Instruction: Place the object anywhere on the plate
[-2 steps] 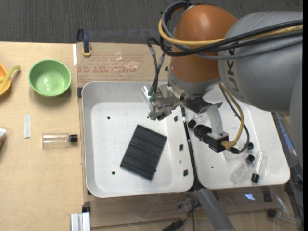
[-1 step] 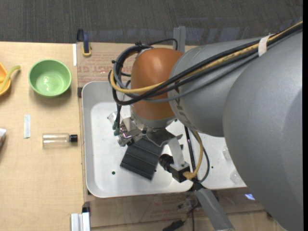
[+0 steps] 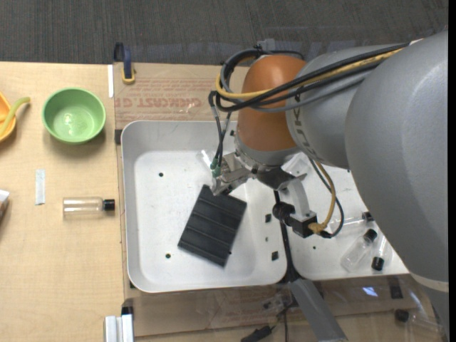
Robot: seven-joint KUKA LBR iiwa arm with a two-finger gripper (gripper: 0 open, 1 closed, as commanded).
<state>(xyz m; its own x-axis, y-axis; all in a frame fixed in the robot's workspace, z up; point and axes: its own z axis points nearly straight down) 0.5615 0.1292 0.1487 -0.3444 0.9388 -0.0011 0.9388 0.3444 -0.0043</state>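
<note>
Camera view: arm [image 3: 370,112] comes in from the right, orange band above the wrist, claw [image 3: 222,180] low over the left bin [image 3: 135,191]. Claw tip sits right at the top corner of the black ribbed plate [image 3: 212,226], which lies flat and tilted in the bin just below the claw. Claw state: can't tell, wrist and cables [image 3: 235,84] hide it. No object visibly carried, so I won't call it a hold.

Right of the claw, in the right bin [image 3: 335,262]: a clear vial [image 3: 360,251] with a dark cap, well apart from the plate. Judging by the task, that could be the object, or something hidden under the wrist. Can't say which.

Far left of the claw, on the bench outside the bins: green bowl [image 3: 74,115], a second clear bottle [image 3: 87,205].

Risks from here:
- Claw is at the plate's edge, not its middle. A release here could drop the thing off the corner into the bin.
- Contact with the corner may shove or tip the plate.
- If nothing is actually gripped, the place is a no-op.
- A round vial would likely roll along the ribs and off.
</note>
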